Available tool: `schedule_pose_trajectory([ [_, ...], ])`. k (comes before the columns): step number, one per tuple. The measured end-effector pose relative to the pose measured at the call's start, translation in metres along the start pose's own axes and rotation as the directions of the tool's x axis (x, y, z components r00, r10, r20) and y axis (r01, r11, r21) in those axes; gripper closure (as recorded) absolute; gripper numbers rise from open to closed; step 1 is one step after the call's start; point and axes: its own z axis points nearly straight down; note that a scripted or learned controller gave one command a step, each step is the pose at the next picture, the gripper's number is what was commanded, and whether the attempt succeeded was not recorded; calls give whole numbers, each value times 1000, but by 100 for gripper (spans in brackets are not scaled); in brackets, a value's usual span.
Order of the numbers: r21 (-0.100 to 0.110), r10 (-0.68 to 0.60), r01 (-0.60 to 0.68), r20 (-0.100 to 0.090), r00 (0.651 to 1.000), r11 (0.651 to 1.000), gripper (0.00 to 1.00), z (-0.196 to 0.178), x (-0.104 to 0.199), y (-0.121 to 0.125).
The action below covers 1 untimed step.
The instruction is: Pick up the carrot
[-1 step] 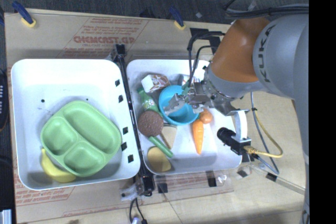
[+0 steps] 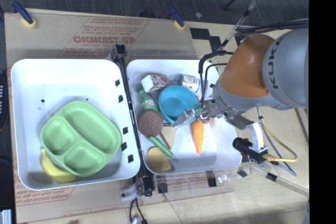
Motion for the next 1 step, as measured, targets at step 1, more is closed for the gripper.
schedule_pose_trajectory([
  [1, -6, 142, -142, 5, 990, 990, 0, 77, -44, -27],
])
